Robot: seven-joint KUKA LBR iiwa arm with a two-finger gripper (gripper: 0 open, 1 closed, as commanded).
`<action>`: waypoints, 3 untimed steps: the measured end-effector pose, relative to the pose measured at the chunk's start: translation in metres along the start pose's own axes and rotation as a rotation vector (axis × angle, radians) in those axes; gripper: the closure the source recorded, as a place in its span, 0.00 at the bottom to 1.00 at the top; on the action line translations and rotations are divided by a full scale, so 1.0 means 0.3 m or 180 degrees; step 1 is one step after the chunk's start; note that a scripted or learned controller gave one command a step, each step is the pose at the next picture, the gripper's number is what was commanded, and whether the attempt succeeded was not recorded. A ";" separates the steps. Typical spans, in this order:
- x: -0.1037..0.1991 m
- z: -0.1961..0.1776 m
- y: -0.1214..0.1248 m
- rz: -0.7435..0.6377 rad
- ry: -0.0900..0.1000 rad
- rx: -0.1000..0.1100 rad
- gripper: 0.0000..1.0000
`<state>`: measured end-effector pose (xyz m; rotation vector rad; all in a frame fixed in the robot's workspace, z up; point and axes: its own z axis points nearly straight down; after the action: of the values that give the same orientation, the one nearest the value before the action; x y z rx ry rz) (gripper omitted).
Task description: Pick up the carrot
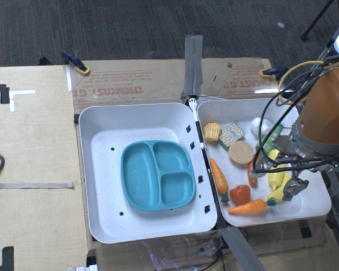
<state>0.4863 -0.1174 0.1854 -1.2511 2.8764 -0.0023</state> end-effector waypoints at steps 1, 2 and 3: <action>-0.041 0.033 0.030 -0.0396 0.0004 -0.0004 0.00; 0.023 0.240 0.016 -0.1006 0.0005 -0.0012 0.00; -0.111 0.311 -0.043 -0.0408 0.0000 -0.0007 0.00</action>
<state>0.5189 -0.1016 0.0922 -1.4332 2.7913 0.0005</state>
